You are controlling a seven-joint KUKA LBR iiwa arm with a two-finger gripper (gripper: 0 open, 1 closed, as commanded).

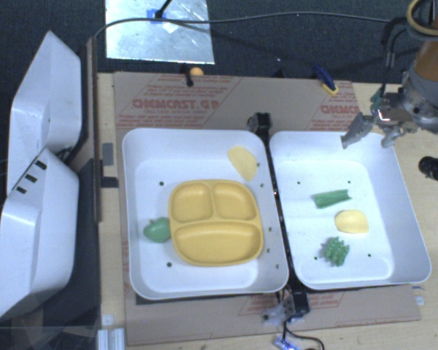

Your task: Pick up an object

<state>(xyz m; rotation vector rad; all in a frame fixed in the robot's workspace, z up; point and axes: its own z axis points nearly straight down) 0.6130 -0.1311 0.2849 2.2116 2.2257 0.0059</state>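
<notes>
— Gripper state? 
— Spread wide, both fingers splayed apart, nothing between them. Poised over the far right corner of the right bin, just above its rim.

— Nearest candidate from there? 
— Green bean-like piece, down toward the camera and slightly left of the fingertips, apart from them. Long axis running roughly left to right, tipped up a little at the right end.

— Further out? 
— Pale yellow lump just beyond the green piece, nearly straight below the gripper. Then a knobbly green cluster, farther along the same line.

— And past the divider? 
— Well off to the left: yellow oval, sectioned yellow tray, small green item touching the tray's left edge.

— Likely call? 
— Probably the green piece: short drop forward, fingers closing across its narrow width.
</notes>
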